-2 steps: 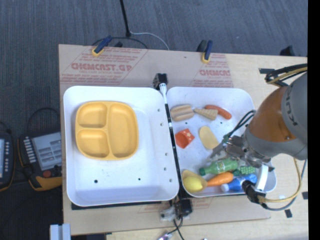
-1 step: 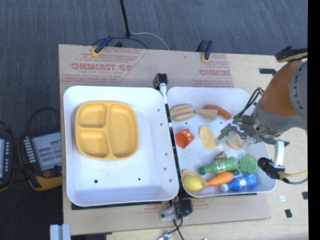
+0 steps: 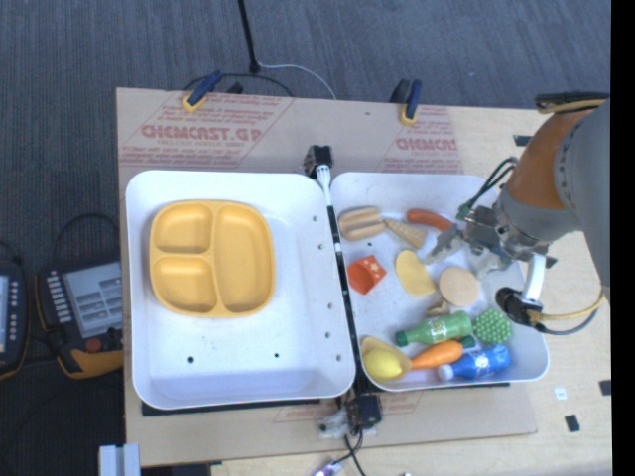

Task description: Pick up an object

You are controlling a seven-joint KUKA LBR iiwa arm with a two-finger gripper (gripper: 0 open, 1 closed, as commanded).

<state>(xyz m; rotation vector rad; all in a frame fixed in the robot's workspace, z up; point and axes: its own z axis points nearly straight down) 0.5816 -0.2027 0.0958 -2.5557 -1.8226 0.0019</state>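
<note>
The right bin [image 3: 397, 184] holds several toy foods: a hot dog bun [image 3: 359, 222], a red sausage [image 3: 429, 218], a beige cone [image 3: 405, 232], a red wedge [image 3: 365, 274], a pale yellow slice [image 3: 415, 273], a round tan biscuit [image 3: 458, 287], a green bottle [image 3: 437, 329], a green bumpy ball [image 3: 491, 325], a carrot [image 3: 437, 355], a lemon [image 3: 385, 363] and a blue bottle [image 3: 481, 363]. My gripper [image 3: 464, 249] hangs over the bin's right half, just above the biscuit, fingers spread and holding nothing.
The left bin [image 3: 298, 365] carries a yellow divided plate [image 3: 211, 257]. A black post [image 3: 319, 159] stands between the bins at the back. Two clamps [image 3: 201, 90] [image 3: 408, 102] grip the board's far edge. A yellow cable [image 3: 566, 315] loops off the wrist.
</note>
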